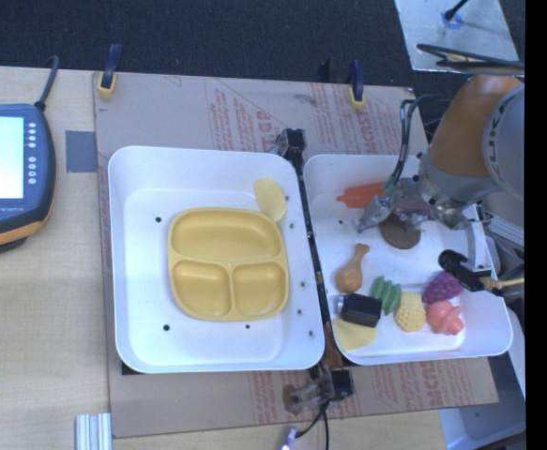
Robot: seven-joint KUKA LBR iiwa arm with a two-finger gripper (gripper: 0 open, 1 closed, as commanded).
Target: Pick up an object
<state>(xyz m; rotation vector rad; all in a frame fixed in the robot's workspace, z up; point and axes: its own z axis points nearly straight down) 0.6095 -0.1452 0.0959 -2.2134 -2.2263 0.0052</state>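
The gripper (386,216) hangs low in the right bin (325,251); I cannot tell how its jaws stand. The orange carrot (359,195) lies just beside it at ten o'clock. It looks light, hard and slippery, so its thick middle seems the best hold

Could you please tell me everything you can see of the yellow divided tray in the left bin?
The yellow divided tray looks like moulded matte plastic with rounded corners. It has three compartments: one wide one at the far side, two smaller ones nearer the camera. It lies flat, open side up, on the left bin's floor. A pale yellow piece lies at its far right corner.
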